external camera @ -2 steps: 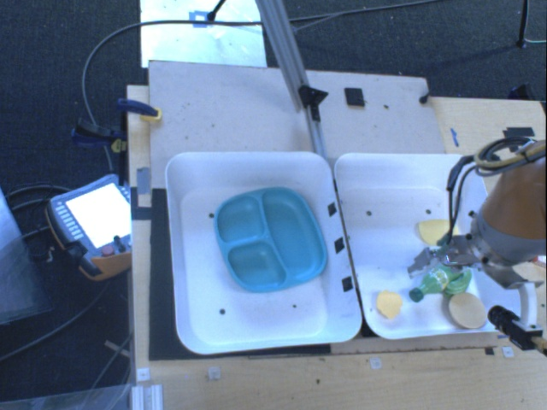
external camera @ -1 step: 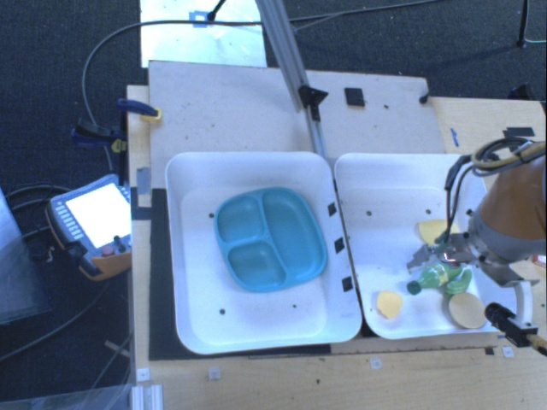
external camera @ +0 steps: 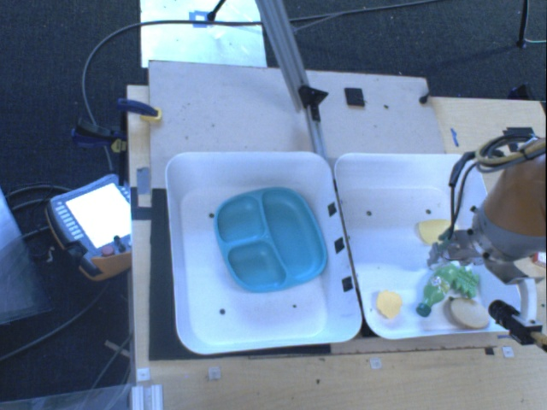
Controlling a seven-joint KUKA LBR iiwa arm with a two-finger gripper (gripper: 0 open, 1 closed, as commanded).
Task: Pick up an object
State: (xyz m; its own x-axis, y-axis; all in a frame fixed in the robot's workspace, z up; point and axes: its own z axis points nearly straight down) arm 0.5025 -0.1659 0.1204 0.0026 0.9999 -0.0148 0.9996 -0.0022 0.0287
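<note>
The arm's gripper [external camera: 457, 259] hung over the right bin [external camera: 385, 186], directly above a green leafy toy [external camera: 446, 285]; whether its grip was released or clenched could not be told. Relative to that green toy, a tan oval piece [external camera: 468, 313] lay touching its lower right, a yellow piece [external camera: 389, 304] sat to its left, and another yellow piece [external camera: 432, 230] above. The left bin [external camera: 192, 229] held a blue divided plate [external camera: 271, 238].

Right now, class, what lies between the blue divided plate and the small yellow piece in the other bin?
In the camera view, only bare white bin floor and the two bins' adjoining rims separate the blue divided plate from the small yellow piece.
</note>
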